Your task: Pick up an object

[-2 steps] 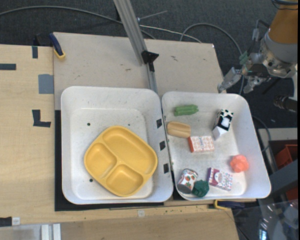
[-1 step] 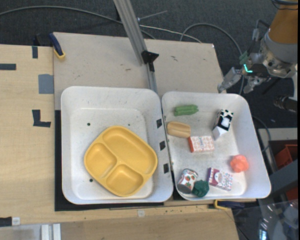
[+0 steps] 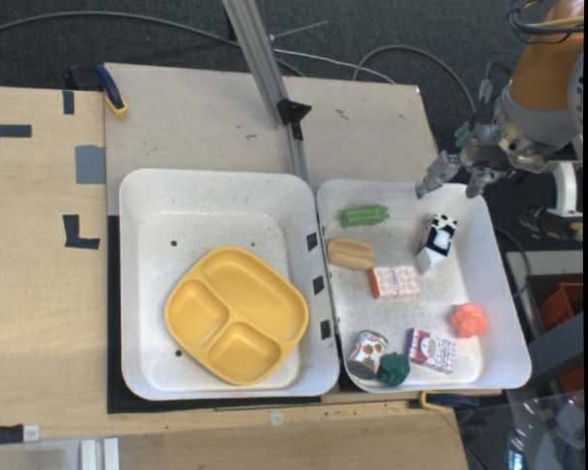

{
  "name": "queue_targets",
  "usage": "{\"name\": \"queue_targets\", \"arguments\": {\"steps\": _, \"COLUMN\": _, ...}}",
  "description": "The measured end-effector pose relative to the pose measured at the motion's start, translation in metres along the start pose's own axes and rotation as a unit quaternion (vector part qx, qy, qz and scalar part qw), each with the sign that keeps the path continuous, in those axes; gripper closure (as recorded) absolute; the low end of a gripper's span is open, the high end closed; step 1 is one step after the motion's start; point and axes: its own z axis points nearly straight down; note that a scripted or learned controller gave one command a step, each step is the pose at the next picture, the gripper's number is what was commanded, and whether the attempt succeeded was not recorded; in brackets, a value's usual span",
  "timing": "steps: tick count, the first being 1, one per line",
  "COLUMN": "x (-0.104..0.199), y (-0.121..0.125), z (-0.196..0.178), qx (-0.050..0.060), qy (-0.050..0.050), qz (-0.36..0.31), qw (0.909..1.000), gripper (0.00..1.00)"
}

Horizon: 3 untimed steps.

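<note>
Two shallow white plastic bins with rounded corners sit side by side on a pale tabletop [image 3: 206, 125]. The left bin [image 3: 142, 204] holds a smooth yellow divided plate [image 3: 237, 313] with three moulded compartments, lying at an angle near the bin's middle.

The right bin [image 3: 500, 292] holds a scatter of small things. Near its far end lies a green, knobbly pickle-shaped toy [image 3: 364, 216]. Just below it is a tan, rounded bread-roll shape [image 3: 351, 254], close to the wall shared with the other bin. Beside that roll lies a small red-and-white printed carton [image 3: 395, 282]; its lettering is too small to read. A black-and-white boxy cow-patterned carton [image 3: 437, 241] stands tilted near the right side. An orange, lumpy soft-looking toy [image 3: 468, 320] rests near the right wall. At the near end lie a purple-and-white printed packet [image 3: 431, 350], a round red-and-white printed piece [image 3: 367, 351], and a dark green rounded lump [image 3: 393, 369] touching it. No label can be read on any of them.

The gripper [image 3: 459, 177] hangs over the far right corner of the right bin, above the cow-patterned carton and apart from it. Its jaws stand apart, with nothing between them. The arm's grey wrist and orange band [image 3: 544, 67] rise at the right.
</note>
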Motion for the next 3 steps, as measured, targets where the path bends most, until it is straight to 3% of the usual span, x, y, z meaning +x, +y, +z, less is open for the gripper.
{"name": "queue_targets", "arguments": {"steps": 1, "x": 0.007, "y": -0.006, "z": 0.062, "qx": 0.001, "qy": 0.001, "qz": 0.000, "qw": 1.0000, "gripper": 0.00}}
{"name": "queue_targets", "arguments": {"steps": 2, "x": 0.010, "y": -0.001, "z": 0.122, "qx": -0.005, "qy": -0.001, "qz": -0.001, "qw": 1.0000, "gripper": 0.00}}
{"name": "queue_targets", "arguments": {"steps": 3, "x": 0.011, "y": 0.000, "z": 0.108, "qx": -0.007, "qy": 0.000, "qz": -0.002, "qw": 1.0000, "gripper": 1.00}}
